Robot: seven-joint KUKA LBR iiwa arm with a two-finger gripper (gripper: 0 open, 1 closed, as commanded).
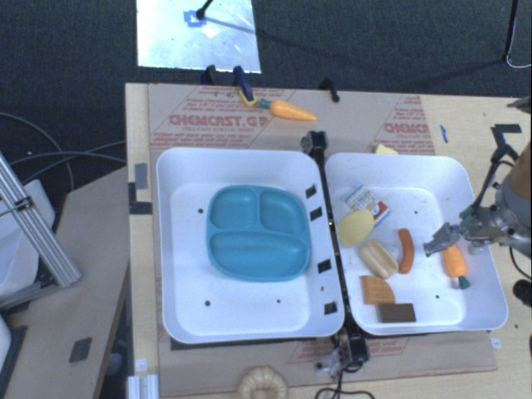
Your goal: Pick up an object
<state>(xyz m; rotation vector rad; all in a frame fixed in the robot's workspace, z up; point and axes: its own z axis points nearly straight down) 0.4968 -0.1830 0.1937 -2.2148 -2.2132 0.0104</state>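
Observation:
The right bin (478,306) holds several toy foods: an orange carrot (455,264), a red sausage (406,250), a bread roll (378,258), a pale yellow lemon-like piece (356,227), a small printed packet (366,202), a tan cracker (378,289) and a brown bar (396,312). My gripper (440,241) reaches in from the right and hangs over the bin's right side. It sits just above and left of the carrot, with the sausage to its left. Nothing visibly hangs from it.
The left bin (179,248) carries a blue divided plate (258,231). A second carrot (287,109) lies on the cardboard behind the bins. A yellow piece (385,149) sits by the right bin's far rim, and a beige ring (264,382) lies at the bench's front edge.

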